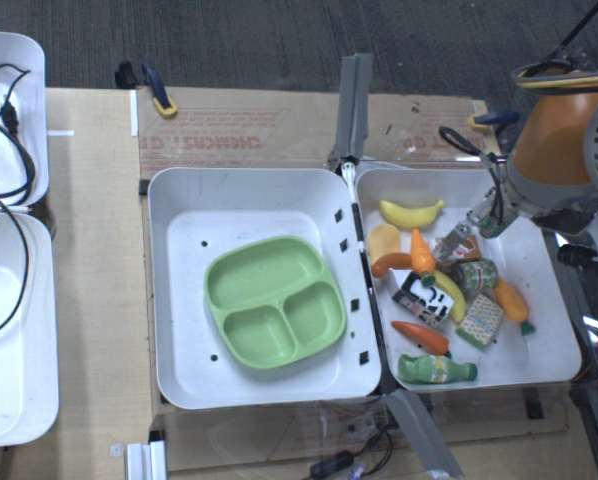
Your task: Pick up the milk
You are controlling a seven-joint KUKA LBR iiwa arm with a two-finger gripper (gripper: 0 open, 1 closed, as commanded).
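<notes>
The milk (422,298) is a small carton with black and white cow patches. It lies on its side in the right bin (549,368), left of centre, among other toy foods. My gripper (456,244) hangs low over the bin's middle, up and to the right of the milk and apart from it, just above a dark can (476,274). An orange carrot (421,250) lies between the gripper and the bin's left wall. I see nothing of the milk in the gripper.
Around the milk lie a yellow banana (411,211), a second banana (449,293), a red pepper (420,336), a green bottle (436,370), a cracker box (481,320) and another carrot (511,300). The left bin (179,208) holds a green divided plate (275,300).
</notes>
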